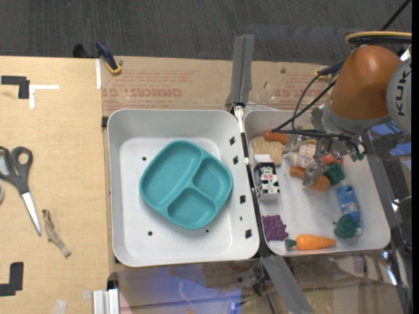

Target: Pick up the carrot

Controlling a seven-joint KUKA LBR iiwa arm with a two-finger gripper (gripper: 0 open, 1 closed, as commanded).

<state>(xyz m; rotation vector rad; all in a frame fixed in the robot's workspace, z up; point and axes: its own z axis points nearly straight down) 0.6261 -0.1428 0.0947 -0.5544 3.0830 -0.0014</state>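
Note:
The carrot (314, 242) is orange with a small green top and lies on its side near the front wall of the right bin (373, 175). My gripper (318, 169) hangs low over the back half of that bin, well behind the carrot and slightly to its right. It sits among a cluster of small items: an orange piece (320, 183), a dark green piece (335, 174) and a pale packet (306, 154). The wrist and cables hide what lies directly under it.
The right bin also holds a bread slice (268, 151), a black-and-white box (266, 179), purple grapes (274, 227), a blue bottle (349, 203), a green lump (347, 227) and a thin orange item (275, 137). A teal divided plate (186, 184) fills the left bin (124, 175). Scissors (21, 182) lie far left.

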